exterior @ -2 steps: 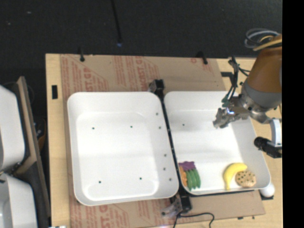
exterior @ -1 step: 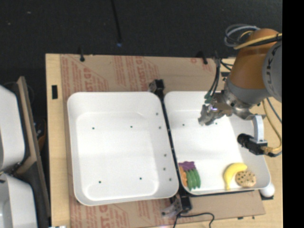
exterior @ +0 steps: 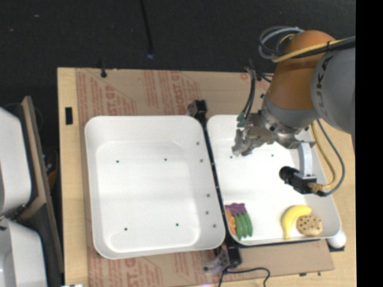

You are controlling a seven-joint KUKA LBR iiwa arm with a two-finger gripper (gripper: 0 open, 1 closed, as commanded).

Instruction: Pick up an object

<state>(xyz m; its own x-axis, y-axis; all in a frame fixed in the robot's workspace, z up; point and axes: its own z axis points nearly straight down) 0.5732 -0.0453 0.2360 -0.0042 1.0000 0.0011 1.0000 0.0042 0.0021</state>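
Note:
My gripper (exterior: 242,146) hangs over the upper left part of the right bin (exterior: 263,178), pointing down, with nothing visible between its fingers. At the front of that bin lie a small bundle of toy vegetables in purple, orange and green (exterior: 239,220), a yellow banana (exterior: 294,218) and a round brown cookie (exterior: 309,224) that rests against the banana. These objects are well below the gripper in the view, near the bin's front wall.
The left bin (exterior: 149,184) sits beside the right one on a cardboard-covered bench (exterior: 137,94). A black and white fitting with a cable (exterior: 302,175) hangs off the arm over the right bin's right side. White furniture (exterior: 15,178) stands at the far left.

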